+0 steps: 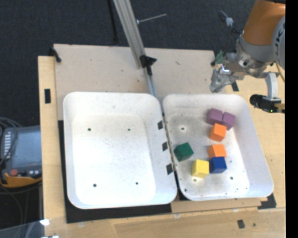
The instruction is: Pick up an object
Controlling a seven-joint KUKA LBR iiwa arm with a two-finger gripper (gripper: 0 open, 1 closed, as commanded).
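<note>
From where I stand, all the blocks sit in the right bin (258, 182), the one nearer the arm, likely so each falls within easy reach; the left bin (74, 108) lies farther from the claw, on the far side of the blocks. The claw (219, 79) hangs just beyond the right bin's far rim, over the bare desk (188, 63), touching nothing that I can make out. It is small and partly lost against the wrist, so I cannot tell how it is set, and nothing shows in its grip.

Closest to it, just inside the rim, two purple blocks (221, 117) sit pressed together, with an orange block (218, 131) touching them on the side away from the claw. Farther off lie a second orange block (216, 150), a blue block (218, 164) against it, and a yellow block (200, 168) beside the blue. A green block (183, 151) sits apart, toward the seam between the bins.

I judge the pick has not yet begun. The green block, standing free, looks the easiest to take; the crowded ones leave little room.
</note>
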